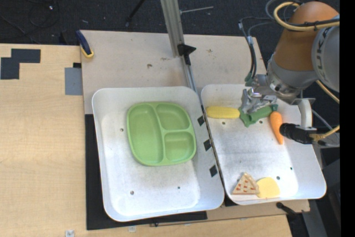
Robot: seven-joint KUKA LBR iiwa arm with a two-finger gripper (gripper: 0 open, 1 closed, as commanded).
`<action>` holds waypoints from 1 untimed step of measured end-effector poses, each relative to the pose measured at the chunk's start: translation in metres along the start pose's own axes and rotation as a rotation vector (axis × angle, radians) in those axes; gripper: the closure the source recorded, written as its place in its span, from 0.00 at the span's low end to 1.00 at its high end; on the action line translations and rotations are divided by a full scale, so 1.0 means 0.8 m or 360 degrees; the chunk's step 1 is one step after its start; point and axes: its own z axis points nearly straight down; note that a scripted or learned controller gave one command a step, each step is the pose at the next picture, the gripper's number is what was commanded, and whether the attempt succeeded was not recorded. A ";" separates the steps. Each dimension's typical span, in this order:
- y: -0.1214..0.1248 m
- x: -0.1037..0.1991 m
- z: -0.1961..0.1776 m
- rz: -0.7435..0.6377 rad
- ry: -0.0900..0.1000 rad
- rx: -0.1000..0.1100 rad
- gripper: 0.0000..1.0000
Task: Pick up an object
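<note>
My gripper (253, 106) reaches down into the back of the right bin (302, 188). Directly under its tip lies a small green object (258, 116), partly covered by it. A yellow corn cob (222, 112) lies just left of the gripper, near the bin's left wall. To the gripper's right an orange carrot (275, 126) lies lengthwise. At the front of this bin sit a pizza slice toy (244, 185) and a yellow piece (269, 188), side by side.
The left bin (111, 180) holds a green divided plate (161, 133). A metal post (171, 14) rises behind the gap between the bins. A black part (297, 132) juts in beside the carrot. Bare bin floor lies between the gripper and the pizza slice.
</note>
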 end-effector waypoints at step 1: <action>0.001 -0.001 -0.056 0.0000 0.0000 0.0002 1.00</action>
